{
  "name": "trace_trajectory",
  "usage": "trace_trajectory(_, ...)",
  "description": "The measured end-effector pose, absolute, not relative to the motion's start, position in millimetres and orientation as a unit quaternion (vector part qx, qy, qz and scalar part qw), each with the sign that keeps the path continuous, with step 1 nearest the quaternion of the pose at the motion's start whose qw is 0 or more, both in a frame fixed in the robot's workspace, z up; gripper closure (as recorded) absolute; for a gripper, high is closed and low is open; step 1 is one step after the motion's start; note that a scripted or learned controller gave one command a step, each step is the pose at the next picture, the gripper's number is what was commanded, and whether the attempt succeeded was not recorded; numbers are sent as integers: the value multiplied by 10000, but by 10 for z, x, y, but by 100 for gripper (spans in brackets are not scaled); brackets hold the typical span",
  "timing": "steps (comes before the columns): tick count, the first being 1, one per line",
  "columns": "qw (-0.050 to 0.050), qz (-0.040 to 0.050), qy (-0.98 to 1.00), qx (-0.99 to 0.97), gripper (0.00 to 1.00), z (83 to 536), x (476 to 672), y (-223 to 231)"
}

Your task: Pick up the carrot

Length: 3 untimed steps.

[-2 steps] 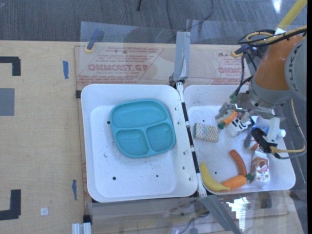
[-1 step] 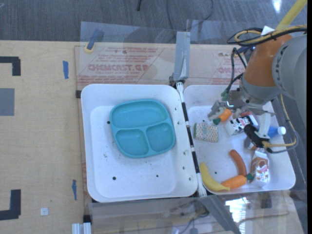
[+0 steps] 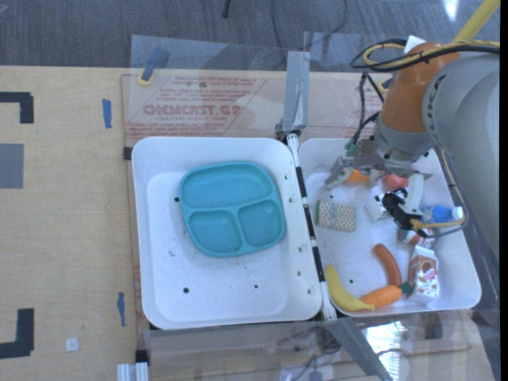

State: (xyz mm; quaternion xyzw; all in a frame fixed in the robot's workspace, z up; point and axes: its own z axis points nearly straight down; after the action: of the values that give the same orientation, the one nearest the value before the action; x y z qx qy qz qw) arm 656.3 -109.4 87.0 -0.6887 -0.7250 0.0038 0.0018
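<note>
Wide wooden bench (image 3: 63, 213) under it all. At 3 o'clock, a big grey arm (image 3: 468, 109) with an orange band, reaching in over the right side.

Two white bins side by side on the bench. Left bin (image 3: 159, 292) at 9 o'clock, with a blue plate (image 3: 230, 209) lying flat in its middle, three parts to the plate. Right bin (image 3: 357, 252) at 3 o'clock, with many small things in it.

Gripper (image 3: 349, 171) low over the right bin, up near that bin's 11 o'clock corner. Too dark and blurry there to tell if open or closed. Can't tell if anything is held either. Just beside it, a small orange bit (image 3: 359, 177), too small to name.

Yellow banana (image 3: 340, 290) at the right bin's 7 o'clock corner, curved along the wall. Small carton (image 3: 425, 276) at that bin's 5 o'clock, tipped a little. Reddish sausage (image 3: 388, 262) just above the carrot. Dotted square pad (image 3: 336, 216) at 6 o'clock from the gripper, near it. Little bottle (image 3: 439, 213) with a blue cap at the bin's 3 o'clock side.

Carrot (image 3: 382, 295) flat on the bin floor near the 6 o'clock wall, one end touching the banana, its green end close to the carton. From the gripper, off toward 5 o'clock and well apart. Not in the gripper, not touching it.
</note>
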Motion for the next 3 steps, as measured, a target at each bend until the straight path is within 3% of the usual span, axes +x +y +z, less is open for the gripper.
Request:
trace_trajectory(1,110,43,-7094,-7047,0,866,6649,-1211)
trace_trajectory(2,135,81,-7104,-7036,100,931,6637,-1219)
trace_trajectory(3,-2,2,-6772,-7358,100,1845,6680,-712)
